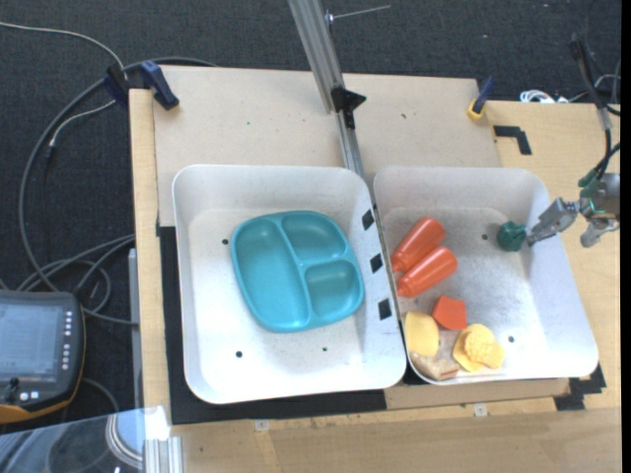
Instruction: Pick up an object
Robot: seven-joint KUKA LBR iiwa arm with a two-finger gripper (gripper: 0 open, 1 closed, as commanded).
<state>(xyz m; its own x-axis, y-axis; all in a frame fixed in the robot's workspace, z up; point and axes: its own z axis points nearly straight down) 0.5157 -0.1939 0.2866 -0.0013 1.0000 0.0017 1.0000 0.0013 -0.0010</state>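
Here the jaws [552, 222], whose opening I cannot tell, sit at the right bin's [577, 308] far-right wall beside a small green piece [511, 236]; best descend squarely over it; orange carrots [424, 258] lie well apart.

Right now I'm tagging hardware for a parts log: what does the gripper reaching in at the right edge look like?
The gripper looks like grey metal with slim silvery fingers. A small dark teal-green piece sits at their tip. Behind them is a blocky grey body with a green spot.
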